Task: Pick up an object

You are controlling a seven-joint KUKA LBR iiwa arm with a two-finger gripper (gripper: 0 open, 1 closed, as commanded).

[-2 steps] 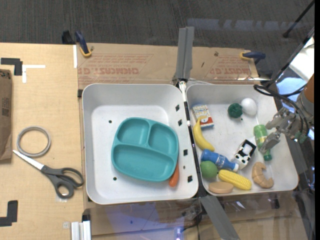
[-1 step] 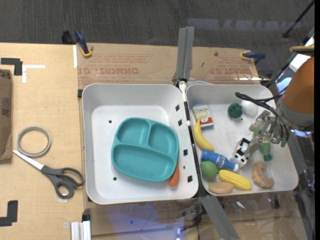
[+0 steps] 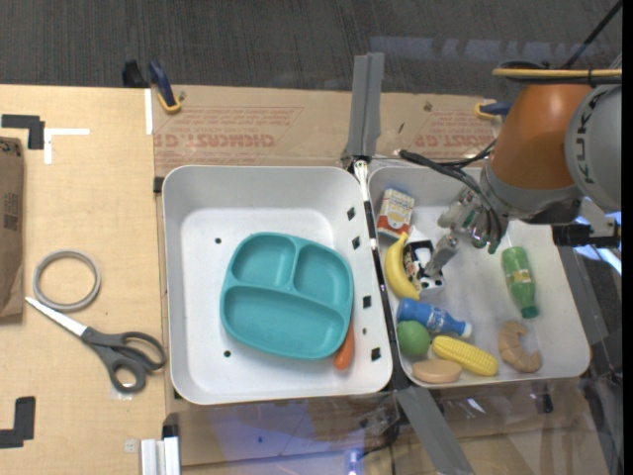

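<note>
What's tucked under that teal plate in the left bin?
An orange carrot pokes out from beneath the lower right edge of the teal plate. Its upper end is covered by the plate, so the rest of it stays hidden.

Fixed overhead camera looks slantwise onto both bins [image 3: 198, 265].

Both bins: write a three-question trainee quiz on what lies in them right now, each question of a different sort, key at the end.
1. True or false: the teal divided plate lies in the left bin.
2. Which thing lies nearest the gripper? A) the green bottle B) the banana C) the corn cob
3. Fill in: the orange carrot lies against the plate's ____ corner, as the camera sees it.

Key: 1 true; 2 B, the gripper sits just right of the banana in the right bin; 3 lower right.
</note>
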